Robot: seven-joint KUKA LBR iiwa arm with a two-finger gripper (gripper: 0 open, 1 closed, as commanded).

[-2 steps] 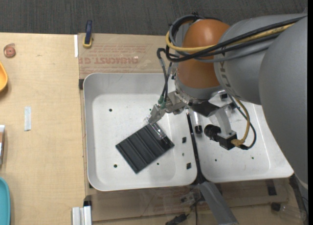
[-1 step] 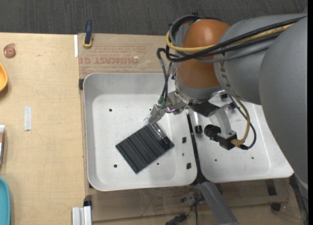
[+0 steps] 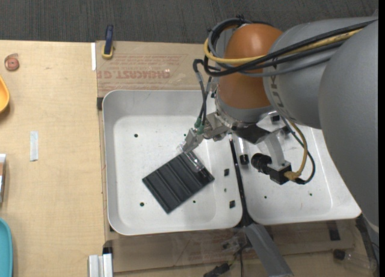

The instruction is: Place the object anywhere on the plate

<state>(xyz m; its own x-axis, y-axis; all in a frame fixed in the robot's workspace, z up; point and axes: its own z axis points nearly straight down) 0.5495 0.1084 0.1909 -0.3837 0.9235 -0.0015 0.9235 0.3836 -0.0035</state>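
One black ribbed plate [image 3: 177, 181] lies in left bin [image 3: 120, 149].

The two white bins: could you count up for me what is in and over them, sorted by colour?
Black: 1, a ribbed plate lying flat in the left bin.
White: 2, the left bin and the right bin.
Grey and orange: 1, the robot arm, its gripper at the plate's upper corner.
Total: 4

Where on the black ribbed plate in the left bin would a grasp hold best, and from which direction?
Across the black ribbed plate's narrow width, straight down from above: it lies flat and diagonal on the left bin floor, so the end effector must turn to align with its long edges.
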